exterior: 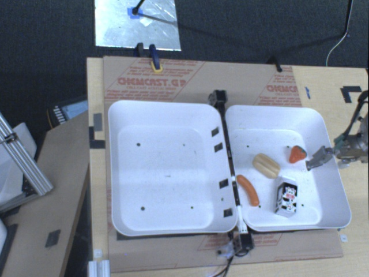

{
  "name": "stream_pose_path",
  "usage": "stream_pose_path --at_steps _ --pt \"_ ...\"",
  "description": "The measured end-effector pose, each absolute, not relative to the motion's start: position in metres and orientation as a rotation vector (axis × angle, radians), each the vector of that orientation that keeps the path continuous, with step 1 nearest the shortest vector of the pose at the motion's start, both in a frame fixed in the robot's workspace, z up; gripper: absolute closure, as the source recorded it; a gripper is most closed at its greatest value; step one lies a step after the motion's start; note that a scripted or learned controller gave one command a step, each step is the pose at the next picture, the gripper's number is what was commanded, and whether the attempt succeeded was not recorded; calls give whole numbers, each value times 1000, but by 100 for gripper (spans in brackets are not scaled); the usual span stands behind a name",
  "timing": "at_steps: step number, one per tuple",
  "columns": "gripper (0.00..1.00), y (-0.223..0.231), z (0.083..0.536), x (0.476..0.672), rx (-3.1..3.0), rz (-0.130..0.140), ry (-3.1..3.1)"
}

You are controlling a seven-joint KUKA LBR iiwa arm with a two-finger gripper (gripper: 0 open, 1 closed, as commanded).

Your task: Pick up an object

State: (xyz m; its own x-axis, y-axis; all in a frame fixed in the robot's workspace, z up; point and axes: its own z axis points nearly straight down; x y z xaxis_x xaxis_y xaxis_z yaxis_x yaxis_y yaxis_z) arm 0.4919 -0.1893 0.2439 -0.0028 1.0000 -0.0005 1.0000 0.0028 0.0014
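1. On the tabletop (323,77) sit two white bins side by side: left bin (124,120), right bin (328,149).
2. Right bin holds four things, one of each: a bun (266,165), a sausage (249,190), a little cow-print carton (286,198), and a red strawberry-ish piece (297,154).
3. Bun and sausage sit near the divider between the bins, the carton is toward the near edge, and the strawberry is close to the right wall.
4. End effector (317,157) comes in over the right rim, just beside the strawberry; honestly can't tell how its grip stands.
5. Most open room is in the right bin's far half.
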Motion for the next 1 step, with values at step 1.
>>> stream_pose_path --at_steps 1 --pt "0 -177 138 489 2223 -3 2229"
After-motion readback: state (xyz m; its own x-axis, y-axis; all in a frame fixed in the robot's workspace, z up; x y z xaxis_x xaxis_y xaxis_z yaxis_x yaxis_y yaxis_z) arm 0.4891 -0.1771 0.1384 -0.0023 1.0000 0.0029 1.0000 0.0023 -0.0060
